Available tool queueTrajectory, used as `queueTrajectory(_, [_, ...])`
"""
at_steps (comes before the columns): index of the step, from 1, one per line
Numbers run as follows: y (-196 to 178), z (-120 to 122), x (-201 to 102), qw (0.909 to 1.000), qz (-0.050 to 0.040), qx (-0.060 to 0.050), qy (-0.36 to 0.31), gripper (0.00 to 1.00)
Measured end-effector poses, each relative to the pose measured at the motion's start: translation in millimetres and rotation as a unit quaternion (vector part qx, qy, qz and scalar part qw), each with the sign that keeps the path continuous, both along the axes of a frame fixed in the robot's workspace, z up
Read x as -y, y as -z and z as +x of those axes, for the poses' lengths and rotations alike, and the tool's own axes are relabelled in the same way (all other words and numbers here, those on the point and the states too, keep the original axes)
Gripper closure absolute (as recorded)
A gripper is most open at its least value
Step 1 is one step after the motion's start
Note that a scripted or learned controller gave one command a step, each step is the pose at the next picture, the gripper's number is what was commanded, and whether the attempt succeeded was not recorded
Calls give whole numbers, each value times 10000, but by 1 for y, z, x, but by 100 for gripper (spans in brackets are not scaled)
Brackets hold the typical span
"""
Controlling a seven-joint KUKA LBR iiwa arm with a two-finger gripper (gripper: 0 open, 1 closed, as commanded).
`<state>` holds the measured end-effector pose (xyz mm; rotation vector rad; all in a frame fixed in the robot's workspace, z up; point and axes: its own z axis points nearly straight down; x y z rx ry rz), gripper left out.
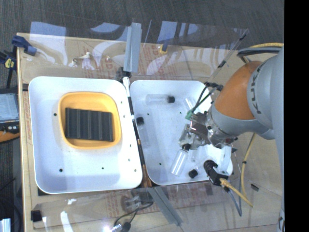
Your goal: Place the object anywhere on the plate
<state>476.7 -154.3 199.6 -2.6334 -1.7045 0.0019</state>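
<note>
A yellow plate (89,103) with a dark ridged centre lies in the left bin (43,168). In the right bin (154,173) lie several small things: a clear tube with a black cap (159,99), a second clear tube (178,162) near the front, a small black piece (140,121) by the left wall and another black piece (193,173) at the front. My gripper (188,140) is low over the right bin, just above the upper end of the front tube. The wrist hides what lies right under it.
A metal divider (133,124) separates the two bins. Clear plastic sheeting and a grey bar (131,47) stand behind the bins. Cables (236,192) trail off the arm at the front right, and the arm's body covers the right bin's right edge.
</note>
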Motion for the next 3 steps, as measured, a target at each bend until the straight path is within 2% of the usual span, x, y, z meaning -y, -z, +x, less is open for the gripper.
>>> queueTrajectory(1, [-72,48,-31,9965,-7,3,-831,100])
queueTrajectory(2, [-27,64,-62,9927,-3,-12,-1210,100])
queueTrajectory(3, [-71,86,-174,9856,-3,1,-1690,100])
